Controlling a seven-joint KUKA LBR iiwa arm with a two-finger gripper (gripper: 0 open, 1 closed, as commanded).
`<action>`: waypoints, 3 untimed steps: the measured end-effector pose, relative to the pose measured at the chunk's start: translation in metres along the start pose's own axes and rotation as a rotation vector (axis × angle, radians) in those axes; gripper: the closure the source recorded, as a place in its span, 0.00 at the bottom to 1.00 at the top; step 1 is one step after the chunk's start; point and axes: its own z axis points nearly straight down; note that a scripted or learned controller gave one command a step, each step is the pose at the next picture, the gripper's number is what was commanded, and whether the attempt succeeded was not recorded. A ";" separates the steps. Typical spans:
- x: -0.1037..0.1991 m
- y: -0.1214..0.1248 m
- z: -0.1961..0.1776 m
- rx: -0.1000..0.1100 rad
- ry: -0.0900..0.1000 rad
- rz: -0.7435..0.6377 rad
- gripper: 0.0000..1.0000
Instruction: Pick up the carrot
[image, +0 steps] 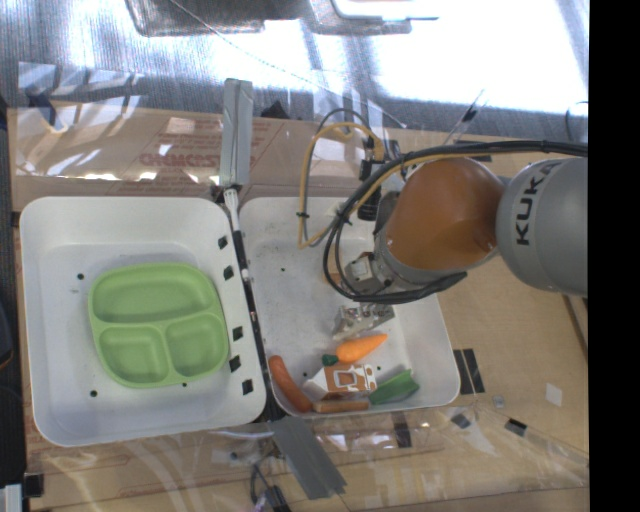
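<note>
Gripper (364, 318) hangs below the orange wrist band, low over the right bin (290, 250). Its metal fingertips sit just above the carrot (362, 347), close to its top edge; contact not resolvable, and I cannot tell how far apart the jaws stand. Nothing visibly between them.

Carrot: smooth orange taper with a small green end, lying tilted in the right bin's near half. Just below the carrot: a small white-and-orange printed carton (350, 379). Beside the carton, a flat green piece (394, 389). Left of the carrot, a reddish-brown sausage shape (288, 385) curves along the bin's corner.

Left bin (50, 300): shallow white plastic, rounded corners, holding a light green three-compartment tray (157, 323).
</note>
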 end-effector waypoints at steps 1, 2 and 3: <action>-0.061 0.020 -0.178 0.014 0.006 0.052 1.00; -0.066 0.058 -0.227 0.005 0.004 -0.239 1.00; -0.076 0.081 -0.238 0.000 0.004 -0.309 1.00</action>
